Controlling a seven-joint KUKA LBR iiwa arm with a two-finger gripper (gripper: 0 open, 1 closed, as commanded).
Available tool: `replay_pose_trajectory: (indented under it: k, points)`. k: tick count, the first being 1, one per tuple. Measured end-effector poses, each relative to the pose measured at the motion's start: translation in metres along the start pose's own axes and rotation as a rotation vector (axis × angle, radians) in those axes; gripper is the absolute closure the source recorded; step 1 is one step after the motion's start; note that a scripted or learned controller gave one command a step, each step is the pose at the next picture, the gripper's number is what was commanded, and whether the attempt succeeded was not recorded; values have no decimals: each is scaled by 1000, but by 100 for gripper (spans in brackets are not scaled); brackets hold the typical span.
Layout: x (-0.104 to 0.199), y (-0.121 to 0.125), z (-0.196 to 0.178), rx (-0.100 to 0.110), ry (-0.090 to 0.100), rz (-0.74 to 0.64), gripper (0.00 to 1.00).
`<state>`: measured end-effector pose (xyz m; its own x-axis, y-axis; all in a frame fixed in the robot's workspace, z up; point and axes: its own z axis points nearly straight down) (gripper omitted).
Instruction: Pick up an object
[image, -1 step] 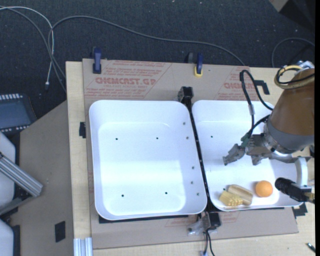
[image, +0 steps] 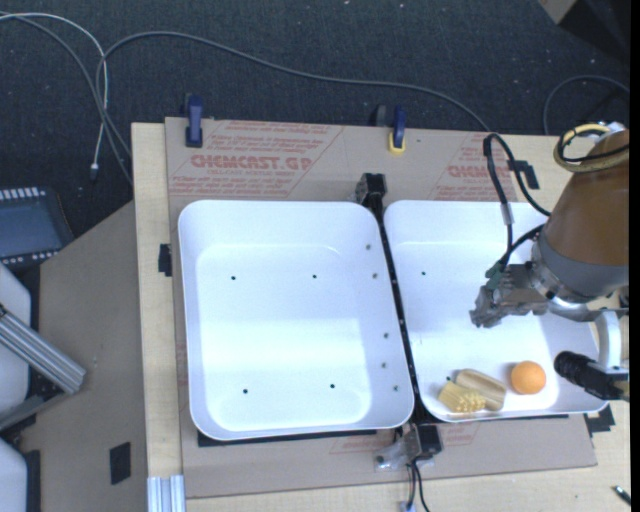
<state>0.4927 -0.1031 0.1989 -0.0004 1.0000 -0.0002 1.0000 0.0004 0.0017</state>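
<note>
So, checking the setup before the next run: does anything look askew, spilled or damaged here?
Nothing stands out. The small orange ball and the tan and yellow oblong items sit at the near edge of the right white bin, and the tool hangs above it.

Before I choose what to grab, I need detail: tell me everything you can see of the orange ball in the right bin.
The orange ball is small, round, smooth and evenly orange, with a soft shine on top. It rests on the floor of the right bin, near its front edge, just right of a tan and yellow object and apart from it. The gripper hangs above and behind it, not touching.
</note>
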Motion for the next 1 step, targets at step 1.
replay_pose_trajectory:
  k: [1]
  points:
    - [-13, 15, -24, -1, -1, 1, 100]
